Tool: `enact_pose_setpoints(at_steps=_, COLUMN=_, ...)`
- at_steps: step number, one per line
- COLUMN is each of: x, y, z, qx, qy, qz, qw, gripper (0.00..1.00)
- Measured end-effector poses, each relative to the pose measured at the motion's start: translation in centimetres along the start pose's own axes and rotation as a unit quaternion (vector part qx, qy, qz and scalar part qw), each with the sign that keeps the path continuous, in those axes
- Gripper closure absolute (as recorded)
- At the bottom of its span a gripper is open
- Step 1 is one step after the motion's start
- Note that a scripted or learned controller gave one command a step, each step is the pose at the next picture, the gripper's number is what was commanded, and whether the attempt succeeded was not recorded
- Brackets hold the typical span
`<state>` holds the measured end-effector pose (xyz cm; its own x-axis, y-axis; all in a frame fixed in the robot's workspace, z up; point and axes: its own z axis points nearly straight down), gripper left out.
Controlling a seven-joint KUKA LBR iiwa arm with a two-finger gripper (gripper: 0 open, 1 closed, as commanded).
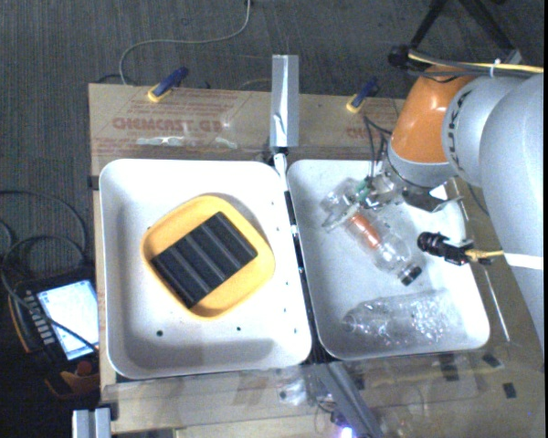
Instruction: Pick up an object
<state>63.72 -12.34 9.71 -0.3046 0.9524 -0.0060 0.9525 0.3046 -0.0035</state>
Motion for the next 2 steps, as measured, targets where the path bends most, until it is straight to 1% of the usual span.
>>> enact_pose_setpoints(at_steps=1, x=0.1, y=0.1, z=-0.9, qx=-0.001, qy=0.000, qz=0.000, qw=1.0000, gripper=1.00)
enact_pose_setpoints(at_steps=2, x=5.9, y=1.8, z=-8.7, qx=-0.001, qy=0.003, qz=0.002, qw=1.0000, gripper=1.00)
